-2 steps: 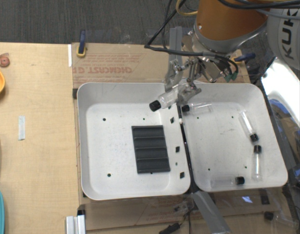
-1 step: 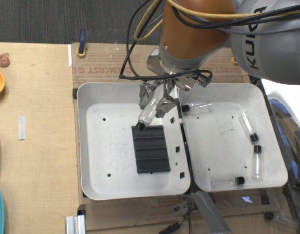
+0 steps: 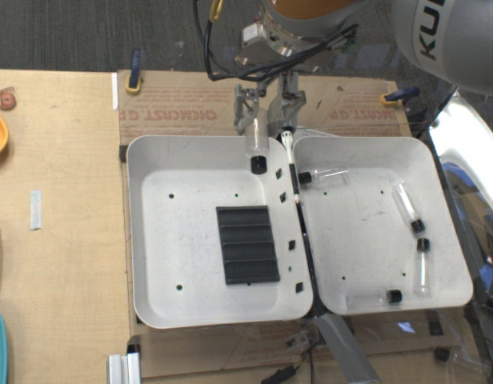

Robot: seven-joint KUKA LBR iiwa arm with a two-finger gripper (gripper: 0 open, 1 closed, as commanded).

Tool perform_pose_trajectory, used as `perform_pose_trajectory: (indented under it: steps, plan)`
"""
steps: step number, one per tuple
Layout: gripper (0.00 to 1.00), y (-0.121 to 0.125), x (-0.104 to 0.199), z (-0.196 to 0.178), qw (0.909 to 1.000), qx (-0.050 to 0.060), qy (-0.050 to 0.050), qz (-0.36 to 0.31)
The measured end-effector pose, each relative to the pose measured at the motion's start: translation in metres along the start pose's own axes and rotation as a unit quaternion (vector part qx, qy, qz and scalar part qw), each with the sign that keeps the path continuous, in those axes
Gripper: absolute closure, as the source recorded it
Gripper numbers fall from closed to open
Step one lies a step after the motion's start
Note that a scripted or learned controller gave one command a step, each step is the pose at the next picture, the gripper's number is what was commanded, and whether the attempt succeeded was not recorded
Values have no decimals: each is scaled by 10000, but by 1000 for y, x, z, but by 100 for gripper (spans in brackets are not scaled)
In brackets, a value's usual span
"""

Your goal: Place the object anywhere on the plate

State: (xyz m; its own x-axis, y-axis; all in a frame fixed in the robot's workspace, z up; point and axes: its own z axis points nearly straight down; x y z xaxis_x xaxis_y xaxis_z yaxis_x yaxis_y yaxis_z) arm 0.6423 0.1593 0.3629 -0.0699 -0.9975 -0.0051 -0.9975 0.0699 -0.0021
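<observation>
A black ridged plate (image 3: pixel 248 245) lies flat in the middle of the left bin (image 3: pixel 162 214). A clear tube with a black cap (image 3: pixel 257 155) sits against the back right wall of the left bin, cap end towards the plate. My gripper (image 3: pixel 268 125) hangs over the back rim where the two bins meet, directly behind that tube. Its two fingers stand apart, and the left fingertip (image 3: pixel 246 124) is just above the tube's upper end. The tube is not between the fingers.
The right bin (image 3: pixel 366 238) holds several more clear capped tubes: one near its back left (image 3: pixel 320 178), two along its right side (image 3: pixel 408 208), one at the front (image 3: pixel 373 299). A blue clamp (image 3: pixel 135 70) and a yellow clamp (image 3: pixel 394 97) grip the cardboard behind the bins.
</observation>
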Motion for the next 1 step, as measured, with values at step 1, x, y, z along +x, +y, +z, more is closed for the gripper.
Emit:
perform_pose_trajectory:
  steps: [1]
  plan:
    - [100, -13, -39, 91, 9955, -28, 4, -949]
